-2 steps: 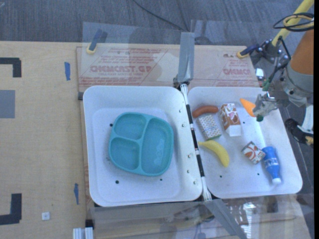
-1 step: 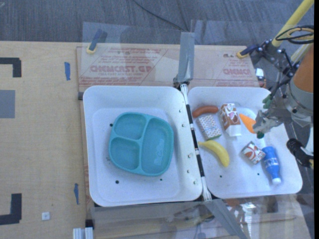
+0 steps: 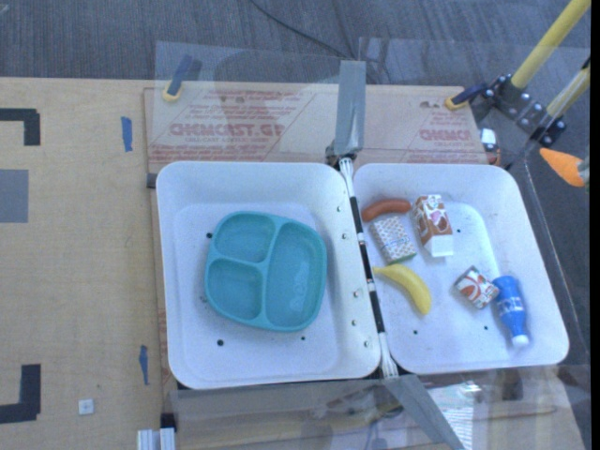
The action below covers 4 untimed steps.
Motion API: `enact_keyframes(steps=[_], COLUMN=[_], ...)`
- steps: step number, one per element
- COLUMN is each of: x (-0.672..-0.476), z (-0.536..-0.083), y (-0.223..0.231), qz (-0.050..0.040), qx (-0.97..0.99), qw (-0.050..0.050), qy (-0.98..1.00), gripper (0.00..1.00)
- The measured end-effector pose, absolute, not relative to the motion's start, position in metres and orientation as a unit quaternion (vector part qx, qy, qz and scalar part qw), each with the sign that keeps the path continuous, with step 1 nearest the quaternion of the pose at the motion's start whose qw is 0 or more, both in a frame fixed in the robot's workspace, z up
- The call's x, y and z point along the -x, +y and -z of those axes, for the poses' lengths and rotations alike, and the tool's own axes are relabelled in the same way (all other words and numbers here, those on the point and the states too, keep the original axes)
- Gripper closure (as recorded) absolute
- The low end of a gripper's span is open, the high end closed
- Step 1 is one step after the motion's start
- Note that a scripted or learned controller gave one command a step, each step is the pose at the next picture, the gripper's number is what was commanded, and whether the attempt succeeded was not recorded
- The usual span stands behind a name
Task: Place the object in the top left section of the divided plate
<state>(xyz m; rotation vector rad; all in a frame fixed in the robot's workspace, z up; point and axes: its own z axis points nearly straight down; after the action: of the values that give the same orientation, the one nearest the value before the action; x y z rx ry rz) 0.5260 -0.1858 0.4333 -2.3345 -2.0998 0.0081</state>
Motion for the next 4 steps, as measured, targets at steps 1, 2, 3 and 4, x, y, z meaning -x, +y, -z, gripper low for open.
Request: enact_keyframes(steps=[1,2,3,4], x=[-0.533,-0.52,-0.535,-0.497], z=[-0.401,-0.34,-0.346,-0.269], y=[-0.111,-0.022,0.047,0.112], qz=[-0.0029,-0.0026,-0.0022,-0.0036], qx=[0.677,0.674,0.698,0.692], qw=[0.003,0.002,0.0,0.002], qy=[-0.736,-0.738,-0.716,-0.722], gripper=[1.0,1.0,1.0,1.0])
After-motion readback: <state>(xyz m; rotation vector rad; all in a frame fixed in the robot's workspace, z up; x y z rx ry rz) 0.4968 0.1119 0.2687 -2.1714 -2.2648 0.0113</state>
